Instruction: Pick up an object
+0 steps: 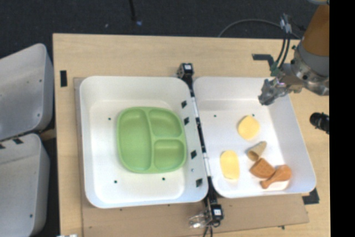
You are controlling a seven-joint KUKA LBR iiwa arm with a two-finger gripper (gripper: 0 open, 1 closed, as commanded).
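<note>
Seen from above at a slant, a wooden bench (66,53) carries two shallow white bins side by side. The left bin (100,97), at centre left of the frame, holds a green divided plate (150,139) lying flat.

The right bin (222,91) holds the loose pieces, gathered in its lower right part, probably where they came to rest when dropped in. A round yellow piece (248,127) lies near the middle. A second yellow piece (229,165) sits lower and to the left, its long axis running up and down the frame. A small tan cone (257,149) points down and left. Two orange-brown pieces (270,171) touch each other near the bin's lower right corner.

The gripper (268,92) hangs at the upper right of that bin, well apart from every piece and holding nothing. I cannot tell how it is set.
</note>
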